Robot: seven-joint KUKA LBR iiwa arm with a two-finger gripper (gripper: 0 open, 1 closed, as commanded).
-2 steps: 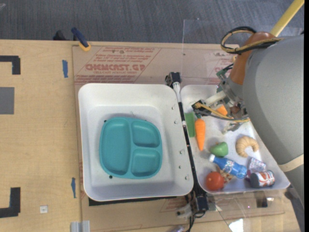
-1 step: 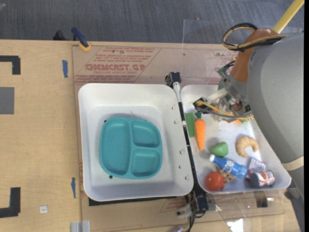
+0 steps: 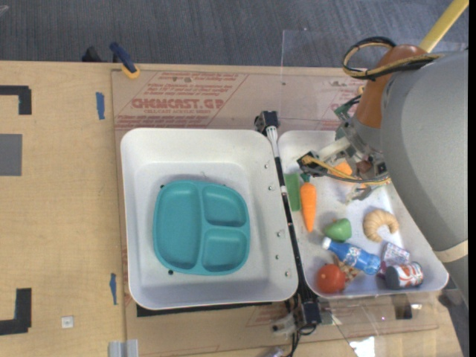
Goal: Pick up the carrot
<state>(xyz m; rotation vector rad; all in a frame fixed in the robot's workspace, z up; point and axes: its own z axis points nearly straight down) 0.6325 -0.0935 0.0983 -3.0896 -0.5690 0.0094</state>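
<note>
Carrot (image 3: 308,205), orange with a green top, lying lengthwise against the left wall of the right bin (image 3: 435,262), at about ten o'clock from that bin's centre, clear of the arm. Nearest the viewer, along the right bin's front edge: a red tomato (image 3: 331,277) at seven o'clock, a blue bottle (image 3: 354,257) just beside it, and a crumpled can (image 3: 401,274) at five o'clock. Farther back, a green pepper (image 3: 339,229) at mid-bin and a croissant (image 3: 381,224) at three o'clock from it. In the left bin (image 3: 141,199) a teal compartment tray (image 3: 201,227) rests flat at the centre. At the right bin's far end, toward twelve o'clock, the gripper (image 3: 349,166) hangs low among cables and a small orange piece; whether its jaws are open or closed cannot be told. Behind it the grey arm (image 3: 431,140) enters from three o'clock, orange band (image 3: 372,99) above the wrist
</note>
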